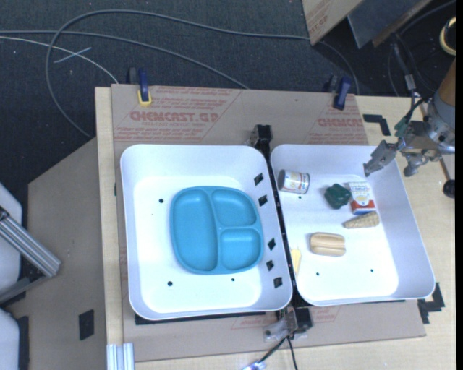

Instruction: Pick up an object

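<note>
Claw (394, 160): fingers spread, holding nothing, poised over right bin's (405, 238) far edge. Nearest candidates: green lump (337, 195), red-white packet (361, 196), corn cob (361, 221), packed touching. Risk: descent may pinch two items or nudge them apart.

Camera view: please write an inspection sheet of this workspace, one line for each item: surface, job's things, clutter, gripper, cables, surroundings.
Surface: bench covered with printed brown board, bearing the left bin and the right bin side by side.
Job's things: in the right bin, a small can on its side, a dark green object, a red and white carton, a corn cob and a hot dog bun.
Clutter: blue divided plate in the left bin.
Gripper: gripper at the right bin's far right corner, open, holding nothing.
Cables: thin cables across the dark floor; one more at the bench's near edge.
Surroundings: two clamps on the far edge; cardboard box beyond.
</note>
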